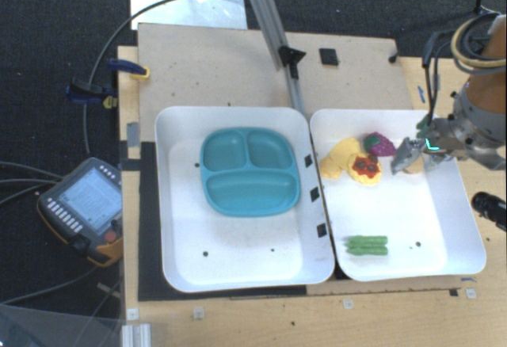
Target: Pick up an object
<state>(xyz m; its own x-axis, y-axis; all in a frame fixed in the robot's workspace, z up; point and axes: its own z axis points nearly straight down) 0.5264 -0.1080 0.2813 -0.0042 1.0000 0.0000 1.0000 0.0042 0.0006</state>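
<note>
Surface (238,72) is seen carrying two white bins side by side. Left bin (238,258) is occupied by a teal divided plate (250,172), lying flat in its upper half. Right bin (444,246) is holding the loose items: a yellow piece (339,158) near the upper left, a red-and-yellow piece (366,169) touching it, a purple piece (380,144) just above that, and green beans (365,245) well apart, near the bin's front. Arm (479,100) is reaching in from the right. Claw (408,157) is positioned over the right bin, just beside the red-and-yellow and purple pieces; spread or pressed together cannot be told. Nothing is seen pinched.
</note>
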